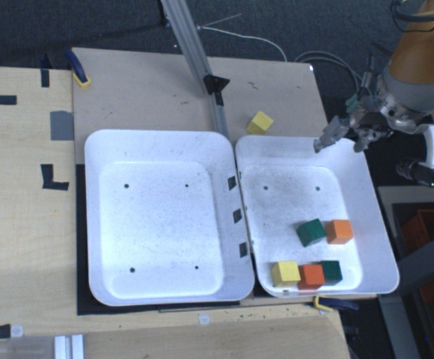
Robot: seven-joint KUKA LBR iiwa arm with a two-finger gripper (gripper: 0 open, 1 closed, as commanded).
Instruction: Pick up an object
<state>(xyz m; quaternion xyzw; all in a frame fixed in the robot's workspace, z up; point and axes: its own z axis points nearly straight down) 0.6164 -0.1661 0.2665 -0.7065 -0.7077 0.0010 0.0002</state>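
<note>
Approach step: pincer (342, 134) over right bin (367, 178) far rim, grip state unclear. Next: descend toward green block (310, 232) beside orange block (340, 231), close on one.

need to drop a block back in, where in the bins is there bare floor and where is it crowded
The left bin shows bare floor from wall to wall. In the right bin, the far half, near the gripper, is bare. Crowded: its near right corner, with a green block touching an orange block, and a yellow, red, green row along the near wall.
</note>
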